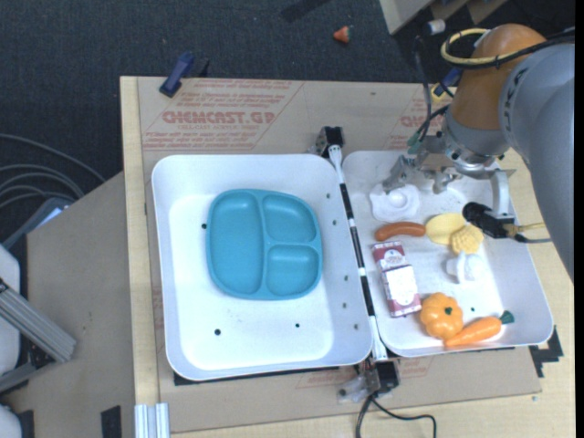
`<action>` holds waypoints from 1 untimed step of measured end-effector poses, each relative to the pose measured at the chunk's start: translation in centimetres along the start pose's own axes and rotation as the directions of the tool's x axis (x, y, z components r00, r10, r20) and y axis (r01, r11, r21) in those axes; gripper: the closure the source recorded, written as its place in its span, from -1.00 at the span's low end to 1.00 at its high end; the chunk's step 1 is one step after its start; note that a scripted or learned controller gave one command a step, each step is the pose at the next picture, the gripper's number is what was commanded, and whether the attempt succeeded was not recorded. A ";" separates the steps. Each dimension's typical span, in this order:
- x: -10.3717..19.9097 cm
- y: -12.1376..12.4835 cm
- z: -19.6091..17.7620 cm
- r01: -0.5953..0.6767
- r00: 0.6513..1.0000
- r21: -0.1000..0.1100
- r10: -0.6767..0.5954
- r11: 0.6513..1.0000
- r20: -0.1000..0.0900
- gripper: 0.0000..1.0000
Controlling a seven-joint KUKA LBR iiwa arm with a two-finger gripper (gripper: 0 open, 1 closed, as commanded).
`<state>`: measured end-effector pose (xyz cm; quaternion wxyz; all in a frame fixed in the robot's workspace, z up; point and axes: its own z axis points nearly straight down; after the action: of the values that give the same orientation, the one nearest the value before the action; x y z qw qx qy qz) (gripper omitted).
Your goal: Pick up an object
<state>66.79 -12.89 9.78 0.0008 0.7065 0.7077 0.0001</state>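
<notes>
My gripper hangs over the far end of the right bin, its fingers spread apart with nothing between them. Just below it lies a white fried-egg toy. In front of that are a red sausage, a yellow lemon and a small corn cob. Nearer the front lie a white figure, a red and white carton, an orange pepper and a carrot.
The left bin holds a blue divided plate. The arm's grey body and orange band rise over the right bin's far right corner. A black clip sits where the bins meet at the back.
</notes>
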 end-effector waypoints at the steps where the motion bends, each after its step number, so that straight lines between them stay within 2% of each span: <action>1: 1.9 -5.0 1.4 -0.002 1.000 0.004 0.002 1.000 -0.002 -1.00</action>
<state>61.77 -11.03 8.42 -0.0011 0.7073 0.7069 -0.0006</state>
